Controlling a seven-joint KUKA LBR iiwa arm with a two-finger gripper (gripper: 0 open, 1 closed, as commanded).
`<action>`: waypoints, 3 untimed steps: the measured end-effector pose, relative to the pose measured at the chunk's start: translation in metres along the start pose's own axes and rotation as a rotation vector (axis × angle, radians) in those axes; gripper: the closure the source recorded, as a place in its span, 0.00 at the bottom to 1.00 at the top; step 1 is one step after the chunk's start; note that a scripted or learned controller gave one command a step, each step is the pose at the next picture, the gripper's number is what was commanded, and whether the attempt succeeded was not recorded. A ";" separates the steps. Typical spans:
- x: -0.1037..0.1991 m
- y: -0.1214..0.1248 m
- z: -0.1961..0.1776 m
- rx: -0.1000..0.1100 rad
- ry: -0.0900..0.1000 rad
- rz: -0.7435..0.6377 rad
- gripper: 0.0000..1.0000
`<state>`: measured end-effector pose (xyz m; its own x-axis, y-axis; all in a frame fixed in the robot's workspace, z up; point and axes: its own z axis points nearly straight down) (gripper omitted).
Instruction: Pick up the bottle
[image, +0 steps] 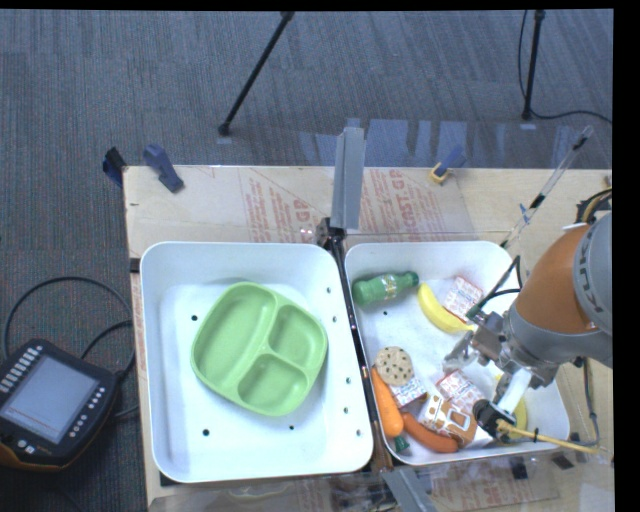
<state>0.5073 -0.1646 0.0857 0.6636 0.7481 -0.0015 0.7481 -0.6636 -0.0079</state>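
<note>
I'm watching my arm (590, 270) reaching in from the right, orange band (558, 290) curving above the grey wrist (535, 345), gripper (472, 347) hanging low, pointing leftward and tilting down.

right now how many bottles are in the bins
1. The bottle lies on its side in the far left corner of the right bin, beside the banana. The arm covers part of that bin.
</note>
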 end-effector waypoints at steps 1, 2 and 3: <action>-0.029 -0.006 -0.006 -0.001 0.023 0.130 0.00; -0.032 0.001 -0.006 0.009 0.033 0.193 0.00; -0.033 0.003 -0.007 0.009 0.036 0.242 0.00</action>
<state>0.4876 -0.1911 0.0924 0.8232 0.5669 0.0313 0.5676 -0.8231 -0.0204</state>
